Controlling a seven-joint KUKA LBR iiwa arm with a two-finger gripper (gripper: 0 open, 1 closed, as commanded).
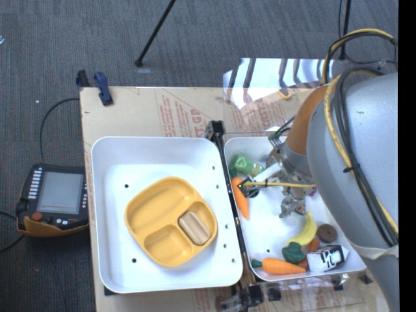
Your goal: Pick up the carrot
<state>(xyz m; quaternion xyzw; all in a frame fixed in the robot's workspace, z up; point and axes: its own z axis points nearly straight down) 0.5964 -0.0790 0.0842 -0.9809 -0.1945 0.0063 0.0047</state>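
My two-finger gripper (250,186) sits low at the left edge of the right white bin (270,273), directly over the top end of an orange carrot (240,200) lying along that bin's left wall. I cannot tell how my jaws are set. A second orange carrot (283,266) lies near the front beside a yellow banana (305,231). The left white bin (104,174) holds a yellow divided plate (153,213)

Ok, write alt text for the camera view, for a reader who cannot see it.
The grey arm's gripper reaches down by a carrot at the right bin's left wall. A second carrot and a banana lie nearer; the left bin holds a yellow divided plate.
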